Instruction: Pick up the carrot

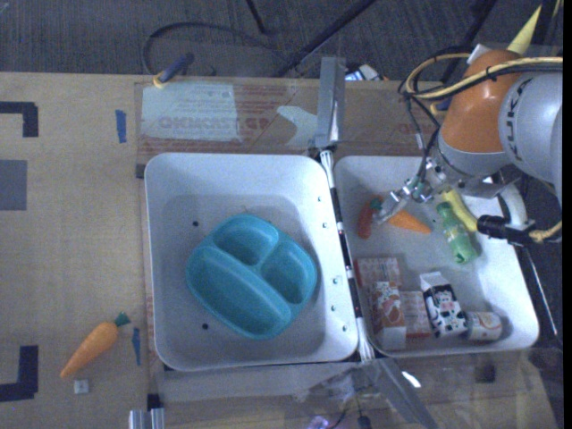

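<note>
An orange carrot (411, 222) lies in the right bin (511, 280), near its upper middle. My gripper (394, 207) hangs just over the carrot's left end, reaching down from the grey arm with the orange band (478, 114). Whether it touches the carrot I cannot tell. A second orange carrot with a green top (90, 346) lies outside the bins on the wooden bench, at the lower left.
In the right bin, a red pepper-like piece (365, 222) lies left of my gripper and a yellow-green item (456, 224) right of the carrot. Several small cartons (402, 307) crowd its front. The left bin (170, 195) holds a blue divided plate (253, 275).
</note>
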### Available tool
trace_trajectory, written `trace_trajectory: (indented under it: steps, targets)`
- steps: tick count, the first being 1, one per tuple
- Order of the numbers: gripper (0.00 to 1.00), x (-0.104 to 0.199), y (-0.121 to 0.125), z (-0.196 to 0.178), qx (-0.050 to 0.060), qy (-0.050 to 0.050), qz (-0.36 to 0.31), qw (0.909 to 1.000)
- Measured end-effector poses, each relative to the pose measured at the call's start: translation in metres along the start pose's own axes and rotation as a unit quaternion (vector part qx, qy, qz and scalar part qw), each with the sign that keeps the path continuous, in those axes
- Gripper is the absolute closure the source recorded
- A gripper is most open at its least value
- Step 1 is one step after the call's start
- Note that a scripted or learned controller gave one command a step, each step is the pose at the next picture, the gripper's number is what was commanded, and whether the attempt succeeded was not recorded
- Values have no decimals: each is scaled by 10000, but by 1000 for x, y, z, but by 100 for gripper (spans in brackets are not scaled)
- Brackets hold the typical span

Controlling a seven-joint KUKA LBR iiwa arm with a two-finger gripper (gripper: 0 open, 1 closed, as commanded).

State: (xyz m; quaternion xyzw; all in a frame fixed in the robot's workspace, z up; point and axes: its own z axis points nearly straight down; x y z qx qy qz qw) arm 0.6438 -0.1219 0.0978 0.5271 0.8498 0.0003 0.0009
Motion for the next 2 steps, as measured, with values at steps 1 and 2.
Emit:
trace_trajectory:
  steps: [1, 2]
  targets:
    - [100, -1, 1, -12, -31, -15, 10, 10000]
    - [100, -1, -36, -143, -13, -13, -84, 10000]
